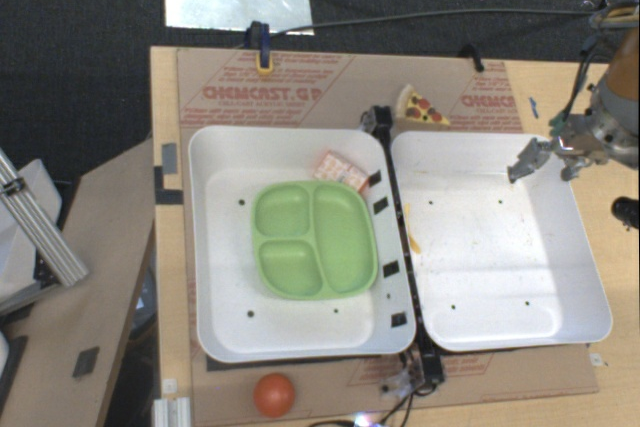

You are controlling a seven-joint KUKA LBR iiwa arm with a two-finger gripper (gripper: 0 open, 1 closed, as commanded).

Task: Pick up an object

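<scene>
Nearest the lens, an orange ball (pixel 274 394) sits on the bench below the left bin's (pixel 215 215) front edge. Over the right bin's (pixel 560 305) far right corner hangs the claw (pixel 545 160), fingers spread, nothing between them. That bin holds a small yellow scrap (pixel 412 241) by its left wall. A green three-part plate (pixel 313 240) lies mid left bin, with a pink-and-white packet (pixel 341 169) touching its far rim. A toy pizza slice (pixel 422 108) rests on cardboard beyond both bins.
</scene>
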